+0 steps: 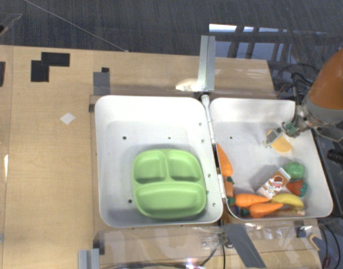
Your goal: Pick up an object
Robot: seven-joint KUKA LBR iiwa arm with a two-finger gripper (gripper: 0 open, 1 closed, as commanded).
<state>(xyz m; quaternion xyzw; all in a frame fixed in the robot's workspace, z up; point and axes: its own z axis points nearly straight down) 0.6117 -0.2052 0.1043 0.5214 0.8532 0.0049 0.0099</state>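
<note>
In the right bin (244, 122), my gripper (281, 132) hangs near the far right wall, right over a pale yellow-orange wedge (282, 145). Whether it touches the wedge I cannot tell. The grey arm with its orange band (334, 88) comes in from the right. Toys crowd the bin's near corner: an orange carrot (224, 164) along the left wall, two more carrots (251, 199) (267, 209), a yellow banana (288, 199), a small red-and-white carton (274, 185) and a green round piece (295, 170).
A green divided plate (168, 184) lies in the left bin (121, 122), toward its front. A metal post (207, 60) stands behind the seam between the bins. Cables (297, 74) run along the right side of the bench.
</note>
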